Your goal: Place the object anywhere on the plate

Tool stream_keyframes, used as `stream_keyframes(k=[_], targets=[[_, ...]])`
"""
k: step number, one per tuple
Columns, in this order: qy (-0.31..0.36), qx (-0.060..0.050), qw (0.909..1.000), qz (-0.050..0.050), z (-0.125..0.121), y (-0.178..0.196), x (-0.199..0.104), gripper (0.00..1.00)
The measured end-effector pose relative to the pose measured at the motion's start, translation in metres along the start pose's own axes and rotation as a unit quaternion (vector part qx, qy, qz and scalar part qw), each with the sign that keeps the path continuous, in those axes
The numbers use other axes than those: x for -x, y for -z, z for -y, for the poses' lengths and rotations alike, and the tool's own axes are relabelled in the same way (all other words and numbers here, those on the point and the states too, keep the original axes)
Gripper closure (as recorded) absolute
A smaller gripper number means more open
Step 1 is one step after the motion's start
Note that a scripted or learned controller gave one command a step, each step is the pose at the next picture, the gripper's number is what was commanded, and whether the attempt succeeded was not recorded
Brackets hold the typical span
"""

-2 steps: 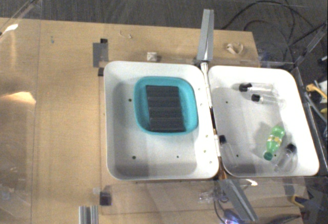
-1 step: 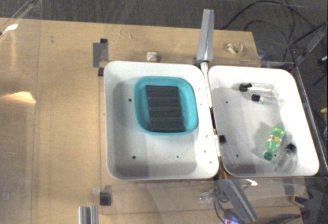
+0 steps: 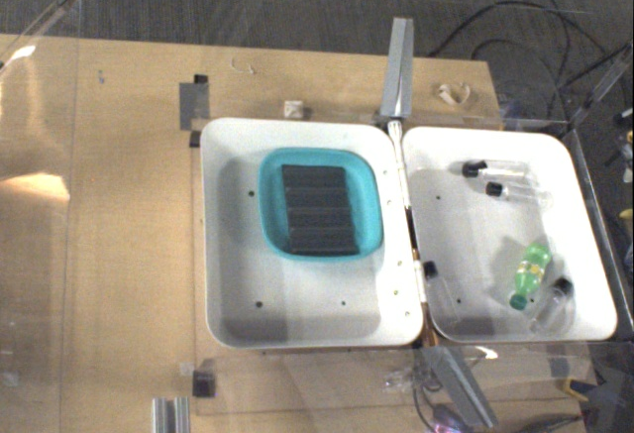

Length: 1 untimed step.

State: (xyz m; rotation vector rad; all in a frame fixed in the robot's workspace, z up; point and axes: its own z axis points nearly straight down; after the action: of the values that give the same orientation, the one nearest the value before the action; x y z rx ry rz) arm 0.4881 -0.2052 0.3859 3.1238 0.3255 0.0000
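Here, left bin [image 3: 228,223] holds teal plate [image 3: 369,203]; right bin [image 3: 584,223], green bottle [image 3: 530,274].

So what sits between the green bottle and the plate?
In the camera view, between the green bottle and the plate: bare white bin floor, the two bins' adjoining rims and a small black object beside them.

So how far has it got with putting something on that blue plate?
Nothing looks done yet. The teal plate in the left bin carries only its dark ridged insert. The green bottle and clear vials lie in the right bin. Picking and placing remain.
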Motion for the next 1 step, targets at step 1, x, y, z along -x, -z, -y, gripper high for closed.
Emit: stream_keyframes(k=[1], targets=[[-0.001, 0.0, 1.0, 0.0, 0.0, -0.0631, 0.0001, 0.0]])
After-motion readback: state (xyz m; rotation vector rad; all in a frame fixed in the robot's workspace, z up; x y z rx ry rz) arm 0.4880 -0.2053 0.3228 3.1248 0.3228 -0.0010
